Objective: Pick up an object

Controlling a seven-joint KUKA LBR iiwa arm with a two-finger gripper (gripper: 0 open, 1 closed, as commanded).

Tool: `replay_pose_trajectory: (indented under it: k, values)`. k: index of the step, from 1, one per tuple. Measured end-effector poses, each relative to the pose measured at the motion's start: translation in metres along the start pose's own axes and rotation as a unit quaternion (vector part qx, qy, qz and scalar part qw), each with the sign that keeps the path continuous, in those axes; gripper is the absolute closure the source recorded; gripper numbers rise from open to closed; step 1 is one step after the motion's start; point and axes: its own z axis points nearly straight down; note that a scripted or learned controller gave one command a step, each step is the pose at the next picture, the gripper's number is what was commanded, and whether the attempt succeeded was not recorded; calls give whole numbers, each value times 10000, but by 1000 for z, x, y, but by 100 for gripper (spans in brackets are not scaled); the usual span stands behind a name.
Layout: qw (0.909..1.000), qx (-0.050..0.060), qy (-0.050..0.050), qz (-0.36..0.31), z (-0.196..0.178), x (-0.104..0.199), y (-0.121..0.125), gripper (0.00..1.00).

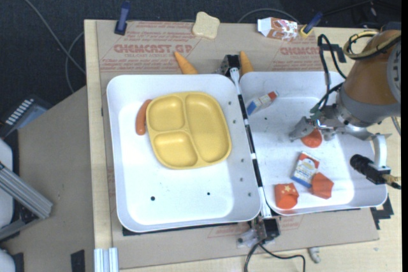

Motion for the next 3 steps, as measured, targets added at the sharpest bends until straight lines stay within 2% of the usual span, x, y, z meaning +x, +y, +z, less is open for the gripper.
replay_pose_trajectory:
  k: [1,2,3]
  values:
    - [10000,5,-1,8,20,1,-54,0]
    - [10000,-14,-9,0,19,-3,-17,0]
    - [10000,-24,-14,2,9,-3,-17,100]
